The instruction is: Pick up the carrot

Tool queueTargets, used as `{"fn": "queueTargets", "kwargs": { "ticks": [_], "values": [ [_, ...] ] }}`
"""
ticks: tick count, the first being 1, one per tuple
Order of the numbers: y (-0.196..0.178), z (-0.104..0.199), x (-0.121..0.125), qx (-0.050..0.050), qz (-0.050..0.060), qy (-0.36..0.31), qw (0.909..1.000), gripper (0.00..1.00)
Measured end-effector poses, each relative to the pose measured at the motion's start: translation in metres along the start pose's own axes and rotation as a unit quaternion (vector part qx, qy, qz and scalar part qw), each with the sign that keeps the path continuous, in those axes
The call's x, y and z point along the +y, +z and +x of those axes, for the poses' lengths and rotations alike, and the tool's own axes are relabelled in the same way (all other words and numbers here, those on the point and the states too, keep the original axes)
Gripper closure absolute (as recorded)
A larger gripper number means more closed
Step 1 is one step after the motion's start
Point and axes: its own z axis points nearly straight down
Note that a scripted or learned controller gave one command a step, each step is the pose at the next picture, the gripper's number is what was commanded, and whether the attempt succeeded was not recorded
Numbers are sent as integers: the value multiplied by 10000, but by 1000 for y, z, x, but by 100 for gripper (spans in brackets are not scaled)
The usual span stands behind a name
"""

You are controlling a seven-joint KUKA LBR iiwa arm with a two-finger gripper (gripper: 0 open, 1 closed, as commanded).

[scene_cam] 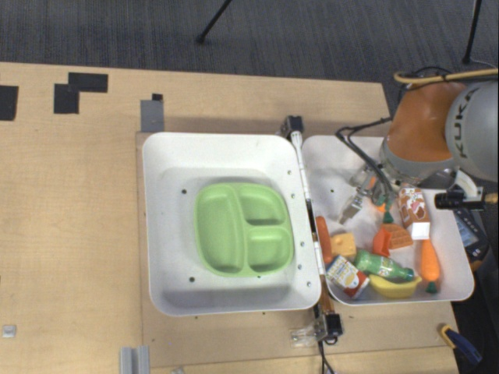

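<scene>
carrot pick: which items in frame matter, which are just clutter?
Matters:
carrot, lying near the right bin's right edge
gripper, over the right bin

Clutter:
banana
green bottle
green divided plate in the left bin
small carton

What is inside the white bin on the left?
The left bin holds a green divided plate with three compartments, nothing visible in them. What lies under the plate is covered; elsewhere the bin floor shows bare white.

One fixed camera looks down at a slant on the worktop (70,232) from some height, taking in both white bins (168,178); the arm (437,127) enters at three o'clock.
</scene>
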Motion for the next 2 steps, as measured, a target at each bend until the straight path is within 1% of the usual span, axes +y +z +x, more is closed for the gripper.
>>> {"fn": "queueTargets", "kwargs": {
  "ticks": [2],
  "values": [
    [0,0,0,0,0,0,10000,0]
  ]
}}
